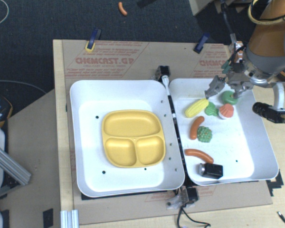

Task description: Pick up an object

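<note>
Approach is being made by the gripper (226,86), fingers spread apart and empty, above the green toy (230,98) in the right bin (256,146); descent and closing are judged needed next.

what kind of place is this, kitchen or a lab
Most likely a robotics lab, not a kitchen: the food looks like toys, lying in a white bin on a clamped board, with the arm's hand above it and loose cables on the floor.
</note>
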`<state>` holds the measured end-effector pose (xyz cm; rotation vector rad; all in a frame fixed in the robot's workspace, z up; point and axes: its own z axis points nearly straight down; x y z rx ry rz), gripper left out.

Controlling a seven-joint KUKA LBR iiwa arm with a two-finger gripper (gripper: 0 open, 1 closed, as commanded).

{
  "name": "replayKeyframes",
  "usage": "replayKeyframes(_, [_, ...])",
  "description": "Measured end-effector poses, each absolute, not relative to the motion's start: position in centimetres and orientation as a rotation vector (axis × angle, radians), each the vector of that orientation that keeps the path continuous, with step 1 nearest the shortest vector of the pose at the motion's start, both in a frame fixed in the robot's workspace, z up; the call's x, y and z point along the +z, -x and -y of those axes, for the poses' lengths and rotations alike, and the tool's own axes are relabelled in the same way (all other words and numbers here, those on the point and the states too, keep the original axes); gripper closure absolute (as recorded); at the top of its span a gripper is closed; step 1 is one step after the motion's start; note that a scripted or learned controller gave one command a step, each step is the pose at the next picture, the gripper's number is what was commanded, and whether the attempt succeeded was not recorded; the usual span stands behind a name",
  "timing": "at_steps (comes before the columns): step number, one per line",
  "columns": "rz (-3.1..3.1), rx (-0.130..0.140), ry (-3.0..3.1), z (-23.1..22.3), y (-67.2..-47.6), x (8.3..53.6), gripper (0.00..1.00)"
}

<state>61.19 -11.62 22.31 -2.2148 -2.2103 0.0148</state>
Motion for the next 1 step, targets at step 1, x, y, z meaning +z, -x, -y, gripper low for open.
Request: replayKeyframes(1, [2.221,0.000,2.220,11.60,-61.45,23.18,0.00])
